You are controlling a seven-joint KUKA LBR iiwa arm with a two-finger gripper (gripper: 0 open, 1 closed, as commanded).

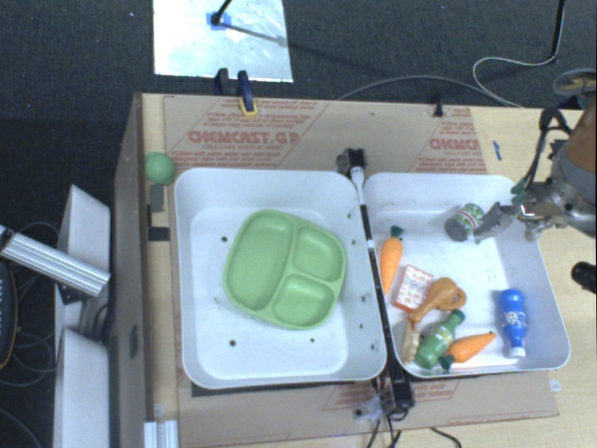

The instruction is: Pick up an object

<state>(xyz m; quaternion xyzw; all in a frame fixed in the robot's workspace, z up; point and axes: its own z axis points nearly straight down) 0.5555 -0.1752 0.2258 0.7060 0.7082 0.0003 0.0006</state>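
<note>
Your bench (pixel 280 124) sheet reads CHEMCAST in red, twice, along the far edge. Left bin (pixel 201 250): green divided plate (pixel 284 269), free white floor round it. Right bin (pixel 541 287): carrot (pixel 390 261), snack packet (pixel 412 287), drumstick (pixel 438 299), green bottle (pixel 435 340), second carrot (pixel 469 346), blue bottle (pixel 511 321); labels unreadable. Claw (pixel 492 220) clenched on a grey-green can (pixel 465 221) near the far wall.

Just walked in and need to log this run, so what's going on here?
A robot arm reaches in from the right, its gripper low over the right bin beside a small grey can. Two carrots, a snack packet, a green bottle and a blue bottle lie there untouched. The left bin holds a green tray.
</note>
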